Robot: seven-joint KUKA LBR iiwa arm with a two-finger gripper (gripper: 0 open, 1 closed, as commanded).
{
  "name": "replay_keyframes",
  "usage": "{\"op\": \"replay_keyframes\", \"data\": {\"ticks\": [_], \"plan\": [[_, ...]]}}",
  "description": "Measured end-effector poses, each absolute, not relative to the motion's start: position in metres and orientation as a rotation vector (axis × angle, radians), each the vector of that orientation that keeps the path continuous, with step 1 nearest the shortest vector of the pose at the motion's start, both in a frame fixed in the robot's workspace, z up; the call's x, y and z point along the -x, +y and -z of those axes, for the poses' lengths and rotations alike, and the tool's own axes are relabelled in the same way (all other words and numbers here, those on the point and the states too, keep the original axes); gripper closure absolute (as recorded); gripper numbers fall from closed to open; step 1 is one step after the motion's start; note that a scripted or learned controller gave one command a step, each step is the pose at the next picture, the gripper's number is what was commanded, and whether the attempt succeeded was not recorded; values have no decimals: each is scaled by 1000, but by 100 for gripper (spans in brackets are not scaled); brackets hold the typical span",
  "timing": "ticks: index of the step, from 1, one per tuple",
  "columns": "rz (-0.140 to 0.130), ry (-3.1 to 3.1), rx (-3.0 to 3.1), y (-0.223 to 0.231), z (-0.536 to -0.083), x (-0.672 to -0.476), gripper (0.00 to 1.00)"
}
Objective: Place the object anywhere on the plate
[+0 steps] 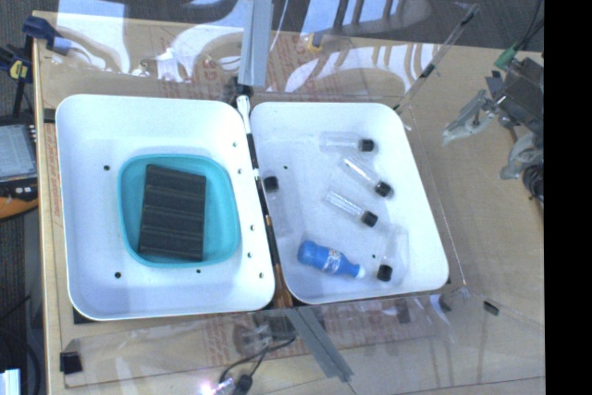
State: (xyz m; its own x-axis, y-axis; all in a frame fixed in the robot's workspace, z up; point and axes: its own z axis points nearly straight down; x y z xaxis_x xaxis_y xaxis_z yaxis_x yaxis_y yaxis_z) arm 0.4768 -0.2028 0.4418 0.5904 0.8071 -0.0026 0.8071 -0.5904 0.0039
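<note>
Spanning the view, a tan bench (481,291), glossy and streaked with reflections, bearing the left bin (83,199) and the right bin (296,134), rims touching at the middle. Sitting in the left bin, a teal plate (222,199), shallow and broad, with bare rim on all sides. Lying flat on that plate, a dark ridged block (173,211), judged to be the task's object and so already placed. Probably stiff and fairly light, with ribs that resist slipping; best taken across the two long edges, mid-length, if lifted at all. Parked outside the bins at the right, over bare bench, the gripper (472,127); wide or narrow, cannot tell, and nothing seen in it. Scattered in the right bin, a blue bottle (324,258), clear black-capped vials (350,206), likely slick and prone to roll, and a loose black cap (270,183).
</note>
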Motion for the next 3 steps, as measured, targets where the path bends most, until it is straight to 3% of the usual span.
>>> {"op": "replay_keyframes", "data": {"ticks": [3], "plan": [[-6,947,-2985,-210,-442,-477,0]]}}
